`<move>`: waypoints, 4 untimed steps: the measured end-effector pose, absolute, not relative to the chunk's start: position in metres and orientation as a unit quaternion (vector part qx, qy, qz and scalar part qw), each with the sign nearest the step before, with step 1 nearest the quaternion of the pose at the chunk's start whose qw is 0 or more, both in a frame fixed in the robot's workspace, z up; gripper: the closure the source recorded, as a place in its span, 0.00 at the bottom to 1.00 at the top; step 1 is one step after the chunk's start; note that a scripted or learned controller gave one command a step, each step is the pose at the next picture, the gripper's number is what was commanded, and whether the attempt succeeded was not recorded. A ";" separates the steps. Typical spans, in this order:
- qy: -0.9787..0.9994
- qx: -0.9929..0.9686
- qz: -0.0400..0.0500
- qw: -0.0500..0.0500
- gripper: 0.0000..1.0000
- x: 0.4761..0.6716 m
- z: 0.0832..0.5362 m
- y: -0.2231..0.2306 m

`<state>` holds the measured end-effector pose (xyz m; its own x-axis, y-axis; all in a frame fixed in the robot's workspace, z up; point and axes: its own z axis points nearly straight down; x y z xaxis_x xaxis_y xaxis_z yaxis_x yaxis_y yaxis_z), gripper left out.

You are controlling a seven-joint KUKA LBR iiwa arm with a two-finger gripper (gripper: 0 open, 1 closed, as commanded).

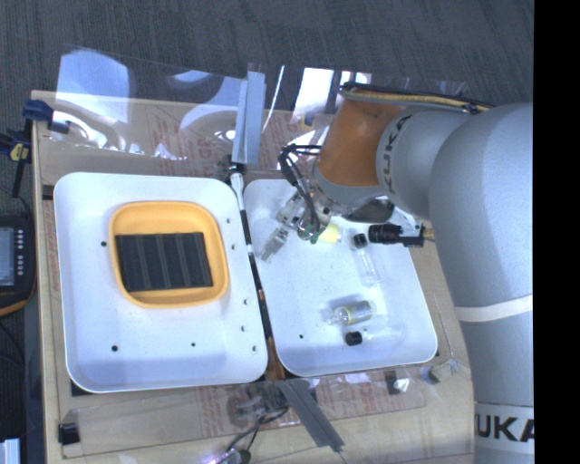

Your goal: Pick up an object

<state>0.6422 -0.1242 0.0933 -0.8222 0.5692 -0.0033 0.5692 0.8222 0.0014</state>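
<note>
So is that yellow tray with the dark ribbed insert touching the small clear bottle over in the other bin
Apart. The camera view shows the yellow tray with the dark ribbed insert in the left bin, the small clear bottle in the right bin, with both bin rims between them.

Dark grey carpet floor (pixel 136 27), pale wooden bench (pixel 181 412), clear plastic sheeting (pixel 100 77)

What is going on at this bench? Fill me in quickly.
A grey KUKA arm reaches in from the right, its gripper low over the upper left of the right bin. Nothing can be seen between its fingers. In that bin lie a clear vial, a small clear bottle, a small black piece and something yellow-green beside the wrist. The left bin holds a yellow tray with a dark insert.
</note>
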 end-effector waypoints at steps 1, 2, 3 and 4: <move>0.969 0.247 0.000 0.001 0.00 0.646 0.166 -0.165; 0.972 0.236 0.000 0.000 0.00 0.634 0.098 -0.210; 0.972 0.234 -0.001 0.001 1.00 0.636 0.110 -0.210; 0.961 0.277 0.000 0.002 1.00 0.643 0.243 -0.178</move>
